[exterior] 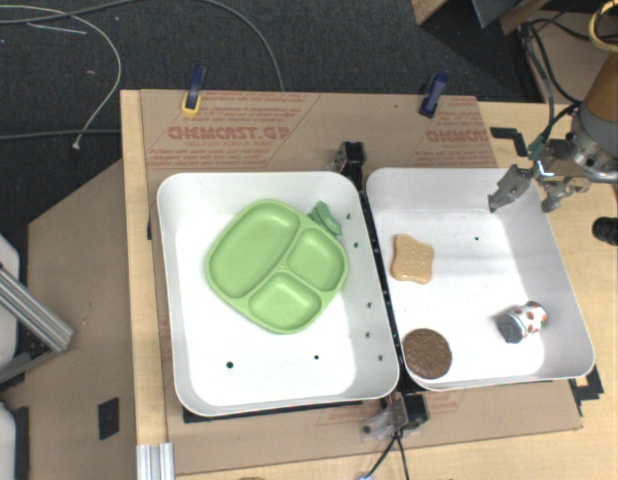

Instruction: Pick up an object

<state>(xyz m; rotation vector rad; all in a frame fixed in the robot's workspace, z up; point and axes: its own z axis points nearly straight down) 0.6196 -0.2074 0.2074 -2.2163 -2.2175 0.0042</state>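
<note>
My gripper (527, 194) hangs over the far right corner of the right bin (469, 203), open, with nothing between its fingers. Below it in that bin lie a tan toast-shaped piece (412, 259) near the left wall, a brown round disc (427, 353) at the near left corner, and a small grey and white cup with red marks (521, 322) on its side near the right wall. The gripper is well apart from all three. A green divided plate (277, 265) lies in the left bin (189, 348), with a small green piece (326, 218) at its far right edge.
The bins sit on a cardboard sheet (249, 128) held by blue clamps (195, 86) at the back. Cables and the arm's base stand at the right. A black latch (350, 156) sits between the bins at the back.
</note>
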